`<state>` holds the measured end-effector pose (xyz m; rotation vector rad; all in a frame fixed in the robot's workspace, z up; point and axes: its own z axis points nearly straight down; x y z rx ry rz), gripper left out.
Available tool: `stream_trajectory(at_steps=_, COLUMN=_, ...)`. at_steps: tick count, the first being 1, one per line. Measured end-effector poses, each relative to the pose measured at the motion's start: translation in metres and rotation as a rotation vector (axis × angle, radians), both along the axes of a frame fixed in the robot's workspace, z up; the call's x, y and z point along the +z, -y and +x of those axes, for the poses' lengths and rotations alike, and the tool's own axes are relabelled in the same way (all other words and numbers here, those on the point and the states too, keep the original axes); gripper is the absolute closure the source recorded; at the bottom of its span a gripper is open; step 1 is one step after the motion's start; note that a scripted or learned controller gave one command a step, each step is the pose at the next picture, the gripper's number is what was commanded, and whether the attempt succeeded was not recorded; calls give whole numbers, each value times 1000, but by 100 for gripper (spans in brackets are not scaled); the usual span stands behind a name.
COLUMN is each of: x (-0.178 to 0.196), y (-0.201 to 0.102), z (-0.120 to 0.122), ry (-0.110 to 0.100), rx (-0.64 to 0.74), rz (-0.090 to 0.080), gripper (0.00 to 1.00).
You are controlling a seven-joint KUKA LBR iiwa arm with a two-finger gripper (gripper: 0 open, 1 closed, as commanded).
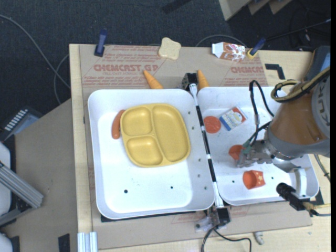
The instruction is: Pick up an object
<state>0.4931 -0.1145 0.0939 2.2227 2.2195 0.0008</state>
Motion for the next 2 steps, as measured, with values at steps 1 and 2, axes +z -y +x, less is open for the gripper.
stream_trajectory(at_steps=1, x=0, y=0, z=0, ry=0, rx=0, rz=0, gripper=0)
stream_trajectory(at_steps=2, x=-10, y=-13, z=45, ry=0, rx=2, rz=0, gripper=0)
